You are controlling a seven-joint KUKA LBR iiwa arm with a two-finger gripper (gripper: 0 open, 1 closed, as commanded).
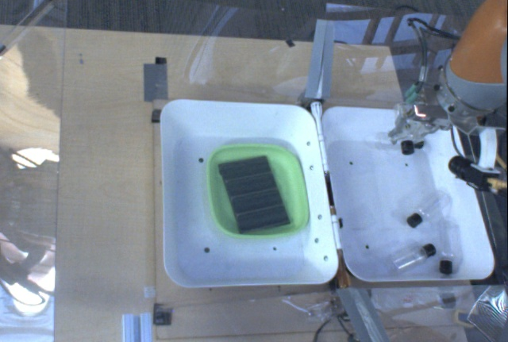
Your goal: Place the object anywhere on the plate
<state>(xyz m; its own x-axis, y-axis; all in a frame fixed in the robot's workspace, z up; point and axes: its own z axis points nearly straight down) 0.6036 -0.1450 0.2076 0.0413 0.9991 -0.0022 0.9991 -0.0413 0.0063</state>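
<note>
Two white bins are seen side by side on the desk (103,174), and the action is split between them. In the left bin (171,197) a green plate (216,197) is set near the middle, and a dark ridged block (252,194) is laid flat inside it, well within the rim, slightly skewed. If that block is taken as the task's object, the job can be judged done: it is resting squarely on the plate.

Over in the right bin (357,253), the gripper (413,126) is held above the far corner, carried in by the arm (484,39) from the right. A small black cap (407,147) is spotted just below it. Whether that cap is being grasped or is merely lying on the bin floor cannot be told, and whether the gripper is clenched or released cannot be told either, since its tip is lost in glare and wiring.

Nearer the front of that bin, a clear bottle (413,255) is laid on its side, a second one (429,212) is barely made out against the white, and a loose dark cap (445,266) is seen by the corner. They look scattered rather than arranged, probably spare things for picking. The arm is cut off by the frame, so its reach is left to guesswork.
</note>
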